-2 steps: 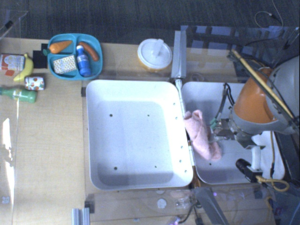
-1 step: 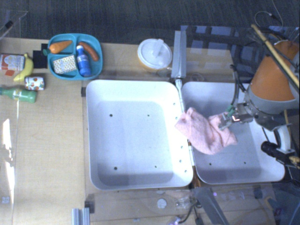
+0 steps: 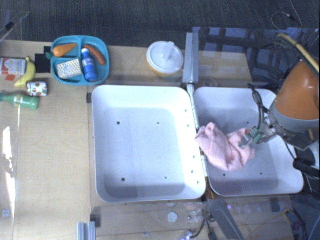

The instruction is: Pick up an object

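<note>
Pink cloth (image 3: 223, 148) crumpled in right bin (image 3: 280, 183), left part against divider rim beside left bin (image 3: 142, 139). Tool (image 3: 251, 137) at cloth's right edge, touching; finger state: cannot tell. Open floor in front and right. Blue tray (image 3: 80, 59), lidded cup (image 3: 165, 58) on counter (image 3: 47, 159), well apart.

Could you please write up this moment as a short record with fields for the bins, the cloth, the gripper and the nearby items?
left bin: white, shallow
right bin: holds a crumpled pink cloth
cloth position: left half of the bin, against the dividing wall
gripper: at the cloth's right edge, arm entering from the right
beyond bins: blue divided tray with toy food, white lidded cup
</note>
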Tool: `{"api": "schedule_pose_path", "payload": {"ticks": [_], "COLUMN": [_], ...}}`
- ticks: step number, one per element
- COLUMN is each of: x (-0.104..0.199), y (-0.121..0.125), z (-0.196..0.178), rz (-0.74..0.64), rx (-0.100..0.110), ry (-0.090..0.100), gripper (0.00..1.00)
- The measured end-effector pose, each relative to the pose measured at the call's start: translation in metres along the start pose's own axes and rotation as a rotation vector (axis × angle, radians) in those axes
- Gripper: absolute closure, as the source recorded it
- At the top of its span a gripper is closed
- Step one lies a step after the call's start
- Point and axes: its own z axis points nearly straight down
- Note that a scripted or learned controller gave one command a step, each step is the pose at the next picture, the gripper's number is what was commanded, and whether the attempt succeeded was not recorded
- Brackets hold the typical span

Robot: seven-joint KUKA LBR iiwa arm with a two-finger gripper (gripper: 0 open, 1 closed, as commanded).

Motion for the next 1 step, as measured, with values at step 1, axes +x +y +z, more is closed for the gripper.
{"api": "schedule_pose_path", "payload": {"ticks": [1], "x": [-0.0867], "y": [0.1213], "z": [0.0035], "rz": [-0.05], "rx": [-0.001], "ry": [-0.003], "gripper": [1.0]}}
